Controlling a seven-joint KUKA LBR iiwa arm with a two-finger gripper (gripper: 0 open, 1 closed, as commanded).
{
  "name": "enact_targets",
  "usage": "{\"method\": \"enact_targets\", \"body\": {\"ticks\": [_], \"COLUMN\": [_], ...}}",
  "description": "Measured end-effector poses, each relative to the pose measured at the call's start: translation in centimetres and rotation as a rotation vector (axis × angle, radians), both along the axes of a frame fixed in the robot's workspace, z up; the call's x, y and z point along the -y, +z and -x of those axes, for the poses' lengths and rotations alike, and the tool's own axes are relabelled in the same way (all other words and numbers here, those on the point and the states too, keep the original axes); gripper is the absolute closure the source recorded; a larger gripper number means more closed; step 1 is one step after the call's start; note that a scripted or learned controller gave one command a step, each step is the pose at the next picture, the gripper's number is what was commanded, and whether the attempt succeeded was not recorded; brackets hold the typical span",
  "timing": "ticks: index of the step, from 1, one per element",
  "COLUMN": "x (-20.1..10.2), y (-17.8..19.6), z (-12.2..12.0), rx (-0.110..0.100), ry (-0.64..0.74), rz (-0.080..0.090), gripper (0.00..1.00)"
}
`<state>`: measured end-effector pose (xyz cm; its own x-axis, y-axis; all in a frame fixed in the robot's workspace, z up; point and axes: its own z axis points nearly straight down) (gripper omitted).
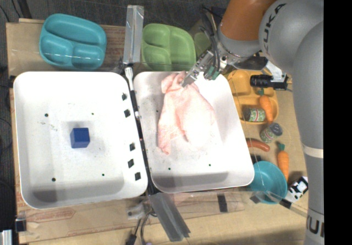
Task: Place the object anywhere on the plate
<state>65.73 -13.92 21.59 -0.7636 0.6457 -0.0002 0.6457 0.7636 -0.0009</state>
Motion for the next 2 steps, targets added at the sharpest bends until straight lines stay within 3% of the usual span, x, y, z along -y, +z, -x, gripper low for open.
{"method": "enact_targets", "body": {"ticks": [1, 2], "x": [-7.6, -17.4], "y": [4.7, 3.3], "z": [1.7, 1.4], "rx": [0.004, -0.001], "ry": [0.072, 0.260], "rz": [0.000, 0.000], "gripper": [1.00, 1.00]}}
